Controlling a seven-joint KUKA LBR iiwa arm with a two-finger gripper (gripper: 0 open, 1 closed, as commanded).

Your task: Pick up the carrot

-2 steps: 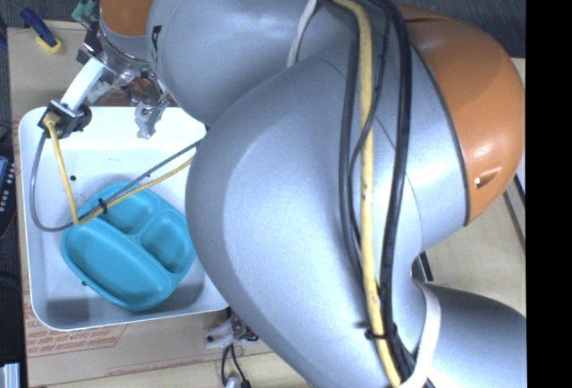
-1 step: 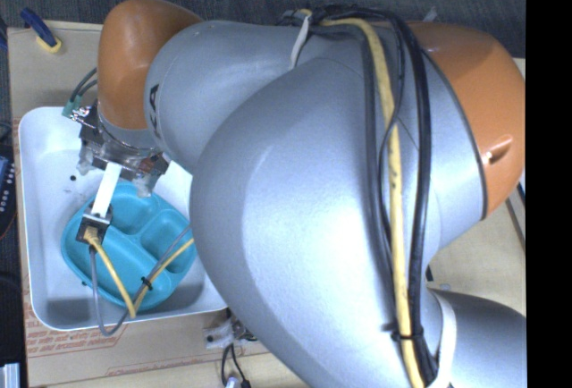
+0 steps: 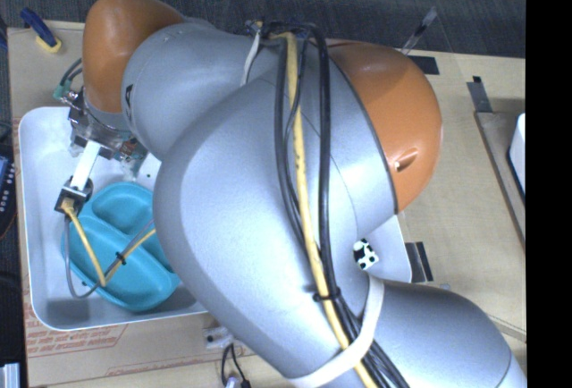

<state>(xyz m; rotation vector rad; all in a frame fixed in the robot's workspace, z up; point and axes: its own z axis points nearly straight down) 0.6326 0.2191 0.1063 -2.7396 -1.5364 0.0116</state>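
The grey arm takes up most of the view, sweeping in from 5 o'clock through the centre and on toward 10 o'clock, with one orange dome at 2 o'clock and another at 10 o'clock. Beneath it lies the tan bench, bare at 3 o'clock and along the lower edge at 7 o'clock. The left white bin sits from 8 to 9 o'clock, its near wall and left wall in plain sight and its right part covered by the arm. Inside that bin, toward 7 o'clock, rests a teal dish with a rounded, lobed outline; its right side passes under the arm. Above the dish, at 9 o'clock, the gripper hangs low inside the bin's far-left corner, just beside the dish's upper edge; how far it is open, and whether it has hold of anything, cannot be told from here. At 10 o'clock, out on the bench beyond the bin, lies a small blue and yellow tool. Just right of centre, toward 4 o'clock, a tiny black-and-white speckled thing shows against a sliver of white at the arm's edge; what it is cannot be told. Where the carrot lies cannot be told.
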